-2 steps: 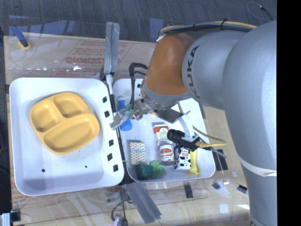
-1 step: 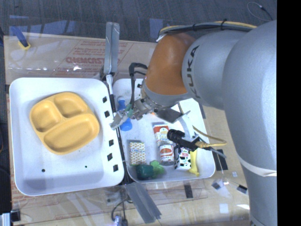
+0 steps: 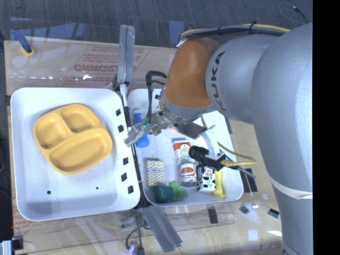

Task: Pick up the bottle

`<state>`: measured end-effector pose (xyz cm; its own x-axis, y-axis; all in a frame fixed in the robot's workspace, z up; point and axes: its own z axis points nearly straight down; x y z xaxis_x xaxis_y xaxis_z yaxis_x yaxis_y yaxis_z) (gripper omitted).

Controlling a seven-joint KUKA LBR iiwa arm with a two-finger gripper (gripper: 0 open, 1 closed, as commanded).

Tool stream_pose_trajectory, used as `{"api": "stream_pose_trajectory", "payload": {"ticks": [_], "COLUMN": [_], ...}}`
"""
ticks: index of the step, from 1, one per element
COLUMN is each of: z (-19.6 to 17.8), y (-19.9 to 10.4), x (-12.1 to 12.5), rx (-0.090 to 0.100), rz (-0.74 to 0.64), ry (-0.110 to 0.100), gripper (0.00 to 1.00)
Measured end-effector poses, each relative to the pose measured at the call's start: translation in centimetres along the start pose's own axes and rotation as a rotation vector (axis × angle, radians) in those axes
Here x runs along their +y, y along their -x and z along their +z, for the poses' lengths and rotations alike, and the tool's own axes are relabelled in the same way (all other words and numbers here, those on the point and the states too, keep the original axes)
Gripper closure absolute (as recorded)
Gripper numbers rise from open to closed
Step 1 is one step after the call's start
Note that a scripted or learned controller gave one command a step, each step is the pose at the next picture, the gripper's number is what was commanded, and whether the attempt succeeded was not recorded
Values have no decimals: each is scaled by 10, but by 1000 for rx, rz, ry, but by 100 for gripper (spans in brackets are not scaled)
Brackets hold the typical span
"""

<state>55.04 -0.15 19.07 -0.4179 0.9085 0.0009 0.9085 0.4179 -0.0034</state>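
Dark carpeted floor (image 3: 79, 4) lies beyond the wooden bench (image 3: 69, 62).

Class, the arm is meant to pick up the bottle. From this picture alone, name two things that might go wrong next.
1. The gripper is low at the right bin's left wall, where the bottle with its blue cap lies; it may scrape the wall or pinch only the bottle's edge, so the bottle slips.
2. The small box and the can lie close by; a sideways move might knock them.
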Motion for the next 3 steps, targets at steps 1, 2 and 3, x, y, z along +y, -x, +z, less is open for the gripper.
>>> {"api": "stream_pose_trajectory", "payload": {"ticks": [1,2,3], "z": [0,0,0], "y": [0,0,0], "x": [0,0,0], "rx": [0,0,0], "rz": [0,0,0], "ry": [0,0,0], "gripper": [0,0,0]}}
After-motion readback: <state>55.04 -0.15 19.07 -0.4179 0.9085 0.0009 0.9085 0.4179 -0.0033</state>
